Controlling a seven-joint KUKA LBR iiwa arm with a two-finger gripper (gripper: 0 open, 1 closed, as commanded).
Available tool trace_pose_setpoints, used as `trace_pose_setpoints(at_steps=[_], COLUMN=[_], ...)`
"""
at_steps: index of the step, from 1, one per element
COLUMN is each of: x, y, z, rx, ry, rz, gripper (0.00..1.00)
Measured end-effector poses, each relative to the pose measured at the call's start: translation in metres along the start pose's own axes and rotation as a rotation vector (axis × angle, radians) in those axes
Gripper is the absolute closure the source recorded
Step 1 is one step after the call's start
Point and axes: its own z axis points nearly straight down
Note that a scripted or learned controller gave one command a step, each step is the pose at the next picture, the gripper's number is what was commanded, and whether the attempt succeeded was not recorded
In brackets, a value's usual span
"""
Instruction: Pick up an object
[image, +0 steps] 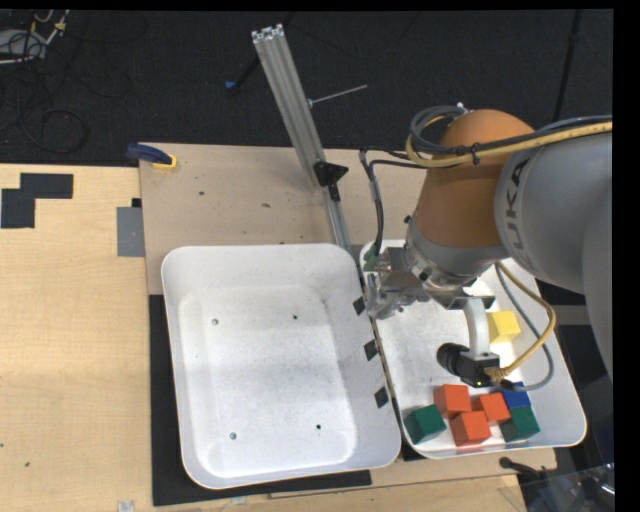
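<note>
White right bin (415, 352) under the gripper (384, 291), its opening impossible to tell; coloured blocks (478, 412) in the bin's near corner

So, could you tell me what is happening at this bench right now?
The grey arm reaches over the right bin, with its gripper at that bin's far left corner. The coloured blocks, orange, green, blue and yellow, lie clustered toward the bin's near right side, apart from the gripper. I see nothing held yet.
</note>
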Motion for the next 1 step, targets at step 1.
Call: trace_pose_setpoints(at_steps=[1], x=[0.0444], y=[-0.0041], z=[0.0088], rx=[0.001], ry=[-0.001], rz=[0.001], gripper=[1.0])
